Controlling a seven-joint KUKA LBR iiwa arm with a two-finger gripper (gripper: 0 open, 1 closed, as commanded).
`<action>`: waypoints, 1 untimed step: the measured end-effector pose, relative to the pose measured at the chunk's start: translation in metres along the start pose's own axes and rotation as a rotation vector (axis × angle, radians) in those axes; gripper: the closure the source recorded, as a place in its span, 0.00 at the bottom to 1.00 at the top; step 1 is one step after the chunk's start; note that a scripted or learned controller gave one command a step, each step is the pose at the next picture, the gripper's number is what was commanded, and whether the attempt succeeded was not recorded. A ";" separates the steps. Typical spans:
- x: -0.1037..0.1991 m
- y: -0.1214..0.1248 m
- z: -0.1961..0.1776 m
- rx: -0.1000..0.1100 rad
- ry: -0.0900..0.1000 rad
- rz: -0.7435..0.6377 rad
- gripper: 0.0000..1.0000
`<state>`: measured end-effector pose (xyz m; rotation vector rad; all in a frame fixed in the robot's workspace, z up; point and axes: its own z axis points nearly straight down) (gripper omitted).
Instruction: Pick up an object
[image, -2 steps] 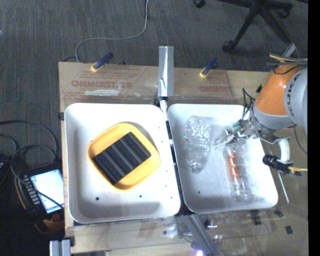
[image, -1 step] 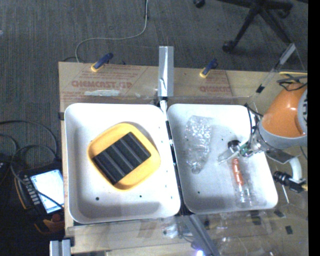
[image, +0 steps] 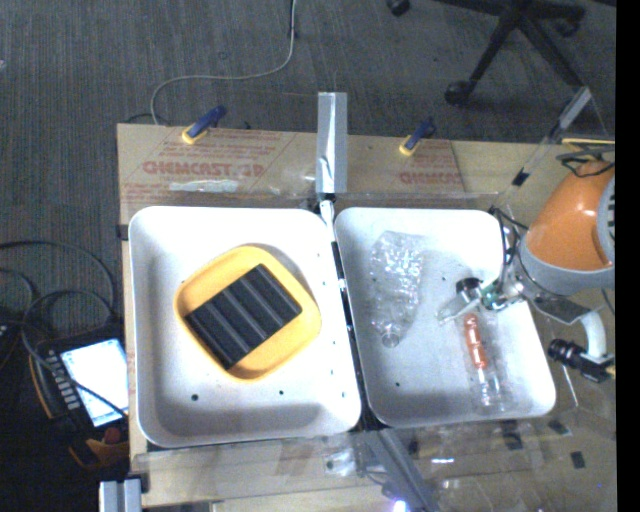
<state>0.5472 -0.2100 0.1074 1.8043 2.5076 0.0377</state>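
over the right bin (image: 520, 395), near its far right wall, the gripper (image: 478, 296) reaches in from the grey arm (image: 572, 240) with its rounded orange band; whether it is released or clenched i cannot tell, the tip being small and dark against the white plastic; just below it lies a slim clear tube with an orange-red core (image: 477, 352), glassy and lengthwise along the bin's right side; whether they touch is unclear; toward the bin's left half rests a crumpled clear plastic bottle (image: 396, 283), wrinkled and glinting; the left bin (image: 150, 240), shallow and smooth with rounded corners, carries a yellow rounded-square tray with a black ribbed insert (image: 248, 310), set at a slant; both bins sit on a brown cardboard-covered surface (image: 220, 165) with two blue-and-yellow clamps (image: 203, 124) at its far edge.
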 end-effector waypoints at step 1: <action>0.041 0.074 -0.093 0.049 0.027 -0.009 1.00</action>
